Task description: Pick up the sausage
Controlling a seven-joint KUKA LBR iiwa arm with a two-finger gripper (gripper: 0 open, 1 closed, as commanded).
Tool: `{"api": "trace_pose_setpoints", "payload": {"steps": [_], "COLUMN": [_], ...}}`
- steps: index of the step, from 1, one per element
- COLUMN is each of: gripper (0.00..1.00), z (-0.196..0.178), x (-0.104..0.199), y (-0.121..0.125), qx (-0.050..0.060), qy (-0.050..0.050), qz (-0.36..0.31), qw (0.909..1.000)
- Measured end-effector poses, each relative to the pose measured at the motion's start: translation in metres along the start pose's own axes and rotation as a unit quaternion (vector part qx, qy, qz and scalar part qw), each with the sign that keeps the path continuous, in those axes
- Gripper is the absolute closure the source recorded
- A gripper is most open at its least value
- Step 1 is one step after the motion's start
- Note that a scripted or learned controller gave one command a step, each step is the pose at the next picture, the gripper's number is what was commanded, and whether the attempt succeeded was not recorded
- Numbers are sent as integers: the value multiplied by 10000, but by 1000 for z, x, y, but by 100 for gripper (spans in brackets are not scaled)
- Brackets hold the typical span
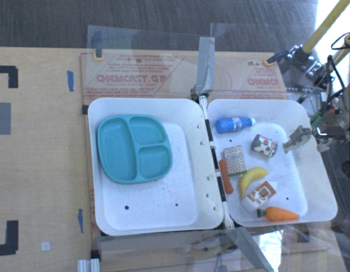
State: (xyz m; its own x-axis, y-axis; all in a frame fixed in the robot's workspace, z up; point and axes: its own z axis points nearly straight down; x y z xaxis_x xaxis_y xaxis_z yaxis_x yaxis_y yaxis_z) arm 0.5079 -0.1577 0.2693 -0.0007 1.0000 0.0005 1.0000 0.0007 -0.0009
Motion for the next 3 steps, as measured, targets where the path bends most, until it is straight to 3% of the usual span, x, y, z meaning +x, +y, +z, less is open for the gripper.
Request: {"api": "trace_pose_setpoints", "payload": {"steps": [1, 2, 3], "gripper": [0, 0, 0], "z": [82, 181, 181], "x": [84, 66, 65], "y": [-27, 0, 0], "qx": [6, -50, -49], "qy": [1, -1, 1], "qz": [521, 1063, 1065], "qw": [9986, 9943, 9943]}}
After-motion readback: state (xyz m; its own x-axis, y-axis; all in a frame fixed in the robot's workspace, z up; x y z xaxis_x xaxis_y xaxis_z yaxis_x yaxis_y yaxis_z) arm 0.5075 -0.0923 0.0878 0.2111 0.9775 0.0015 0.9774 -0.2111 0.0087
